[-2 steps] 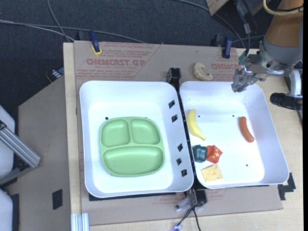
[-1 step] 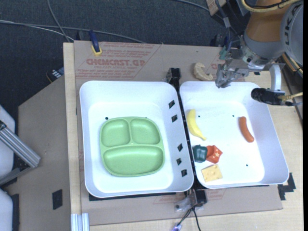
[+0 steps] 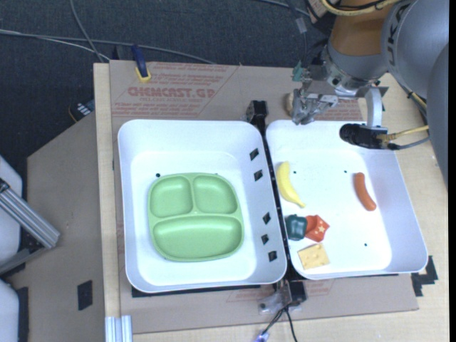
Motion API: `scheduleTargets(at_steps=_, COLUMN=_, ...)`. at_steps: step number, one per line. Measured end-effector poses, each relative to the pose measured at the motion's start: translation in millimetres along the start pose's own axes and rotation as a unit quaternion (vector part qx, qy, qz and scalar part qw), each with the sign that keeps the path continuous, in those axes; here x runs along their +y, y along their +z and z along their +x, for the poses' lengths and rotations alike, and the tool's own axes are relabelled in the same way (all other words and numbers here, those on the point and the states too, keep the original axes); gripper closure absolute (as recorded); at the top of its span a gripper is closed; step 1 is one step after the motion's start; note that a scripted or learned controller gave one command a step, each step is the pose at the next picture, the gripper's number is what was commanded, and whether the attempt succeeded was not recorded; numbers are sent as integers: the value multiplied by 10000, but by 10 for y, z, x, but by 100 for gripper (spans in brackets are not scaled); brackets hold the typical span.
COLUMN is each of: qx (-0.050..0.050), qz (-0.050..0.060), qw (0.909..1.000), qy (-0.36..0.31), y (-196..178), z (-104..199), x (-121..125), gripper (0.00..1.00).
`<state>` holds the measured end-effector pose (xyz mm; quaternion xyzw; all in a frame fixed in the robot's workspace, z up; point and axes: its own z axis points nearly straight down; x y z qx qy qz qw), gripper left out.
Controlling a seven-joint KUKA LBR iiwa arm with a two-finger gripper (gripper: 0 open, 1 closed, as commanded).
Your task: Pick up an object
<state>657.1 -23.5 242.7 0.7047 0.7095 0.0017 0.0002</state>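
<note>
Two white bins sit on a brown board over the counter; dark carpet around; state of the fingers I cannot tell.

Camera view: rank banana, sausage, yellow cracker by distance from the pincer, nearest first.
Measured from the pincer at the right bin's top edge:
1. Yellow toy banana, bin's left side.
2. Orange-red toy sausage, right side.
3. Yellow square cracker, bottom edge.

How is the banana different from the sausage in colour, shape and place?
The banana is yellow; the sausage is orange-red. The banana is curved and tapers to its ends; the sausage is nearly straight with rounded ends. The banana lies by the right bin's left wall; the sausage lies nearer its right side. Both lie flat and lengthwise in the same bin, apart from the hand.
</note>
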Motion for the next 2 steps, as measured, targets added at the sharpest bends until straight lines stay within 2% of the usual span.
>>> scheduleTargets(at_steps=2, qx=-1, qz=13, qw=10000, qy=7, y=-25, z=1059, x=-19, gripper=100)
